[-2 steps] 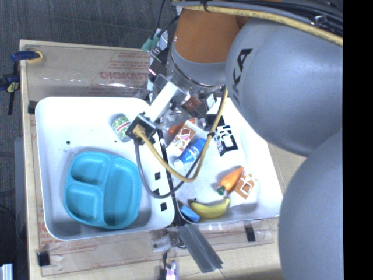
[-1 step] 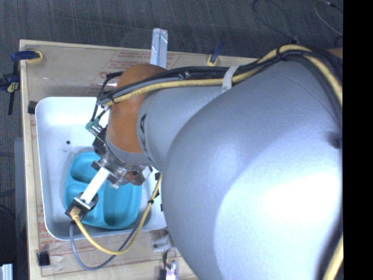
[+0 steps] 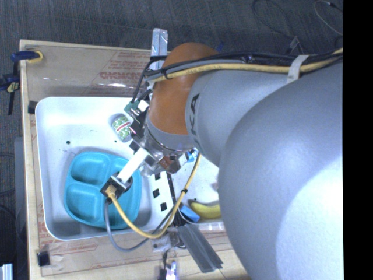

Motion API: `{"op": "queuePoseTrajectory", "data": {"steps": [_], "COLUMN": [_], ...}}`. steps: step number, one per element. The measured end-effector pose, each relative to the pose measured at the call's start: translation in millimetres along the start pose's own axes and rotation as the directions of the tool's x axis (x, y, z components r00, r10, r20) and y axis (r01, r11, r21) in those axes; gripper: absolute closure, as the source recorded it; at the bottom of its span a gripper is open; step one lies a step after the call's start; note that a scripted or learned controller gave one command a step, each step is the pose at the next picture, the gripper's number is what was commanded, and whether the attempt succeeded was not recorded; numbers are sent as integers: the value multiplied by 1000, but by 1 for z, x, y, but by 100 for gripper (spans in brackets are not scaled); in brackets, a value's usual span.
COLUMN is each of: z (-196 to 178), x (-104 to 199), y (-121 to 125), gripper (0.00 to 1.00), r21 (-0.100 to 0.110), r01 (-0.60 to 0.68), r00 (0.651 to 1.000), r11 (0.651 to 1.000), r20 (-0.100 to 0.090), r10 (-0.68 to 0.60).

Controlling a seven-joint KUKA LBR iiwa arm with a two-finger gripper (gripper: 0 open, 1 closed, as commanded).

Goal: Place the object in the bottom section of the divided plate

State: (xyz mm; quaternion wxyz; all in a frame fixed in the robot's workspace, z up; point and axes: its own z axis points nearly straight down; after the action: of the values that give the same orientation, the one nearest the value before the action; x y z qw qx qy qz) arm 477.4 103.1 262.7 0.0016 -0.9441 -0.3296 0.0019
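Note:
The blue divided plate [image 3: 93,188] lies in the left white bin [image 3: 52,133], toward its near side, with its sections showing nothing inside. My gripper [image 3: 158,161] hangs below the orange-banded wrist at the left bin's right wall, just right of the plate, largely hidden by the arm. Nothing can be seen held in it. A small round green and white object [image 3: 120,124] rests on the bin floor behind the plate, close to the wrist.
A yellow banana [image 3: 207,209] and a blue object [image 3: 189,214] peek out from under the arm in the right bin. The big grey arm covers most of that bin. A yellow cable loops over the plate's right edge.

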Motion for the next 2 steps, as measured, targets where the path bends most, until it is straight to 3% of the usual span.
{"op": "queuePoseTrajectory", "data": {"steps": [1, 2], "z": [0, -9], "x": [0, 1], "y": [0, -2], "gripper": [0, 100], "r21": [0, 4], "r01": [1, 10], "r00": [1000, 1000], "r11": [1000, 1000], "r20": [1, 5], "r10": [-1, -10]}}
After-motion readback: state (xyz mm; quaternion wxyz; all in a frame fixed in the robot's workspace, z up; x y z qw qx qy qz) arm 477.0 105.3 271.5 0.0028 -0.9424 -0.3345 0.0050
